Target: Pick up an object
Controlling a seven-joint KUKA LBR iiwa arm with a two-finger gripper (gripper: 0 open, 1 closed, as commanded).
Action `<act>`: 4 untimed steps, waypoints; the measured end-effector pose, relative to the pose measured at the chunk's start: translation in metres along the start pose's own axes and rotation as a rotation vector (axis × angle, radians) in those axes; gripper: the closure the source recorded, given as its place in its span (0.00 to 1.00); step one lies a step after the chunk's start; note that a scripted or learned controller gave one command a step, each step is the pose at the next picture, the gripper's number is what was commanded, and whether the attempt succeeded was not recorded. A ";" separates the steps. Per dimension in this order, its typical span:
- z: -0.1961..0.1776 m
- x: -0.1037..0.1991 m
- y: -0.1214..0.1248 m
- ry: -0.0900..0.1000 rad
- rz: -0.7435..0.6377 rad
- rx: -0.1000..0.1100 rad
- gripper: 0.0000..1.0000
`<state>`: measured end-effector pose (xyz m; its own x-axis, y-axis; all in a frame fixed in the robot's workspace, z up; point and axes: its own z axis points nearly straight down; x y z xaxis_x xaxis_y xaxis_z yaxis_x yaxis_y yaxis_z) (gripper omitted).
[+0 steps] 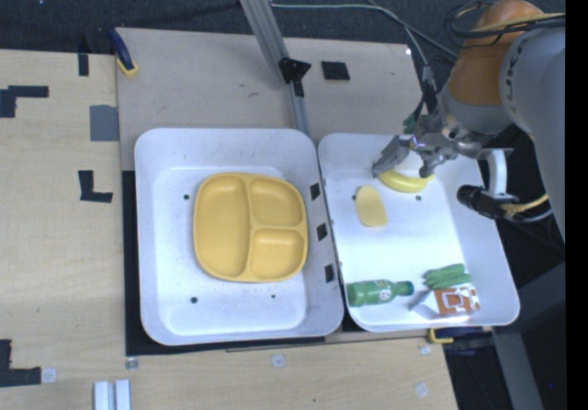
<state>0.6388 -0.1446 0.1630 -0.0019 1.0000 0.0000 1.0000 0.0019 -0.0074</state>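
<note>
My gripper [410, 160] hangs over the back of the right bin [478, 243], its two fingers spread open. A yellow banana [405, 182] lies just below the fingertips, close to them; I cannot tell if they touch it. A pale yellow lump [370, 207] sits a little to the banana's left front. A green bottle [378, 290] lies on its side near the bin's front edge. Beside it are a green item [446, 274] and an orange and white packet [455, 301].
The left bin [165, 215] holds a yellow divided plate [250, 225]. A grey pole [266, 22] slants up from between the bins at the back. Black cables [496, 201] hang near the right bin's right rim.
</note>
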 end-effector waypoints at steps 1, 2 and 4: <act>0.053 -0.010 0.000 -0.001 0.001 -0.002 0.00; 0.039 -0.009 0.001 -0.001 -0.001 -0.005 1.00; -0.087 -0.007 0.004 -0.001 0.001 -0.012 1.00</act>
<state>0.6439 -0.1515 0.2497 -0.0012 1.0000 -0.0012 1.0000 0.0012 0.0043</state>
